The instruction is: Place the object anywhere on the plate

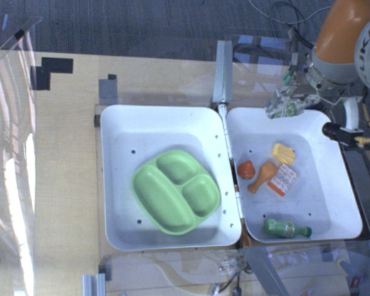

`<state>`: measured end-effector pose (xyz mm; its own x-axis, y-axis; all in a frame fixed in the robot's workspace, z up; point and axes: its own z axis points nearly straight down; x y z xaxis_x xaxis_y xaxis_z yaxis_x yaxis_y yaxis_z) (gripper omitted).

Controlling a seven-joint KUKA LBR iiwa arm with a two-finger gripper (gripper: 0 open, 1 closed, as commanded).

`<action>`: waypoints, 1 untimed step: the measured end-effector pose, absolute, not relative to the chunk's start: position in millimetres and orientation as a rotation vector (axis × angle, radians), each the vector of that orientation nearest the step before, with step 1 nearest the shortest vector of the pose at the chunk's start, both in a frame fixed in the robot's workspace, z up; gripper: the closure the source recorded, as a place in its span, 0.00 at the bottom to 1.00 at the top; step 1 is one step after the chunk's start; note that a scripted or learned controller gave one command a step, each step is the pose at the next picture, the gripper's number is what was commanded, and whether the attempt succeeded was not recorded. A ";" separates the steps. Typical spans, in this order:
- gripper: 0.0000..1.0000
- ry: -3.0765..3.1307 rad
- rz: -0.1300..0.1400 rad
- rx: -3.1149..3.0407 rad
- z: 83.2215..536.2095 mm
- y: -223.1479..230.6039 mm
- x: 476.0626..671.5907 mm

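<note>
Arm (348, 29) reaches in from right, gripper (288, 106) poised over far edge of right bin (345, 190); cannot tell its state from this angle. Green divided plate (176, 191) lies in left bin (120, 177), nothing on it. Right bin holds loose items: red piece (246, 169) touching drumstick (263, 176), yellow piece (283, 153) beyond, red-and-white packet (283, 180) just beside drumstick, green bottle (286, 229) lying on its side near front wall, well apart from rest.
</note>
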<state>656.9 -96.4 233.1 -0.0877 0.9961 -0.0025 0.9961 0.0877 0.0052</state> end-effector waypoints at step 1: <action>1.00 2.456 0.003 1.956 191.7 -24.8 598.6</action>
<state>598.6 -24.8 191.7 -0.2236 0.9747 0.0000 0.9747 0.2236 0.0024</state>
